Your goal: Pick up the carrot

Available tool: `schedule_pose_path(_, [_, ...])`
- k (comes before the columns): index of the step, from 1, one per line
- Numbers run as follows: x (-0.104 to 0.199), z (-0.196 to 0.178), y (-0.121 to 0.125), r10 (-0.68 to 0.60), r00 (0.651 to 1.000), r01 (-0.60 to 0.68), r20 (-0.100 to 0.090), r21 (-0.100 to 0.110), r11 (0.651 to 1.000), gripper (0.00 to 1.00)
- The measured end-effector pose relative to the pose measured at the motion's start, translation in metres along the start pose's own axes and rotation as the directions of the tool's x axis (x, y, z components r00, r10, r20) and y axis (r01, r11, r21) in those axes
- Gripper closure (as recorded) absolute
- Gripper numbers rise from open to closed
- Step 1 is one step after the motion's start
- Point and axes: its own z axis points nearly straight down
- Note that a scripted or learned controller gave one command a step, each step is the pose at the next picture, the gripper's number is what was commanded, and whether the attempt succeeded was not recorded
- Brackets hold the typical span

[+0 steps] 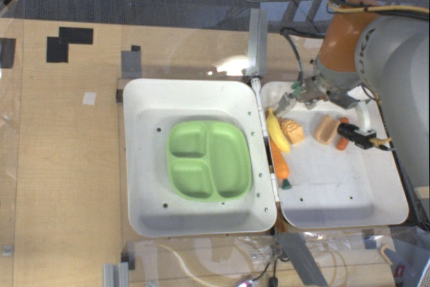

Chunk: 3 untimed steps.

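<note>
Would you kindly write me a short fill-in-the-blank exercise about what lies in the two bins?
1. The green tray has ___ compartments.
2. The carrot lies in the ___ bin, beside the wall between the bins.
3. The fruit touching the carrot's upper end is a ___.
4. The arm's band is ___.

Missing words: three; right; banana; orange.

The arm [393,57] is a bulky, rounded light-grey shell with a glossy orange band [339,44] next to it. Dark cables run along the band, and a yellow-and-black cable crosses its top. Grey metal wrist hardware [316,91] sits below the band.
</note>
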Motion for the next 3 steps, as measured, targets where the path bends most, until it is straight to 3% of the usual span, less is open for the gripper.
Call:
schedule_pose_path(1, [0.003,0.000,-0.035,-0.155,0.988,0.155,-0.001,-0.010,0.988,0.00])
schedule_pose_path(2, [-0.016,0.000,-0.033,-0.464,0.886,0.464,0.002,-0.009,0.886,0.00])
schedule_pose_path(3, [0.060,-0.092,0.013,-0.557,0.831,0.557,-0.010,-0.001,0.831,0.00])
